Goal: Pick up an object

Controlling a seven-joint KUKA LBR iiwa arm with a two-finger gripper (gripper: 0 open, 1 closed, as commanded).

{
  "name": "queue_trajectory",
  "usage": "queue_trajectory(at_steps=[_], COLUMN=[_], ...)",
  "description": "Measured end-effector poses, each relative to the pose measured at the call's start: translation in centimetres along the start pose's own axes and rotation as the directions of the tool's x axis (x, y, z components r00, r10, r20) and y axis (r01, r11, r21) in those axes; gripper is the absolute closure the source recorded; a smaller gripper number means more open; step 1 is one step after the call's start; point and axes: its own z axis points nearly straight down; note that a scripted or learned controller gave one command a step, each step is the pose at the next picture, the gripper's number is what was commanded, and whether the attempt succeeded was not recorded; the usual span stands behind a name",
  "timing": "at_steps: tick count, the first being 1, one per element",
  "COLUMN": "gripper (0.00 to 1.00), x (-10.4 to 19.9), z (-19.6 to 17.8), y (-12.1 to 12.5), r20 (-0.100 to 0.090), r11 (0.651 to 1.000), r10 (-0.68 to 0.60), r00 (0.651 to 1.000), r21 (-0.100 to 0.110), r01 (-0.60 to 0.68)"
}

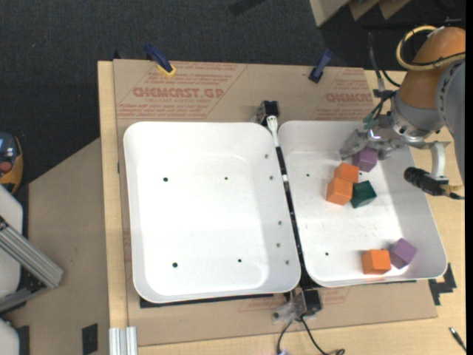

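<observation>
— Two bins lie side by side on the bench. How is the room in each?

— Much of the left bin (199,205) is bare white floor, with only some small dark dots on it. All the blocks are in the right bin (318,228), and they stay in its right half — the strip along the divider between the bins is open.

— Where is the gripper?

— The gripper (367,145) is at the far part of the right bin, near the back rim. A purple block (366,160) is just under it and seems to touch it, but I cannot tell if it holds the block or is released; the view is too small there.

— And the other blocks?

— An orange block (342,183) is just in front of the purple one, and a dark green block (363,194) touches its right side. These three make a tight group. Well apart, near the front rim, a second orange block (376,261) and a second purple block (402,252) sit side by side, close to the front right corner.

— Is there space around the group?

— Yes, the floor between the group and the front pair is free.
</observation>
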Motion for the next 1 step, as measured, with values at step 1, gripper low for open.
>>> queue_trajectory(at_steps=[1], gripper=[1.0], x=[-0.09], z=[-1.32], y=[0.06], r20=[0.002], r11=[1.0], r10=[0.0], r00=[1.0], r21=[-0.004], r01=[0.0])
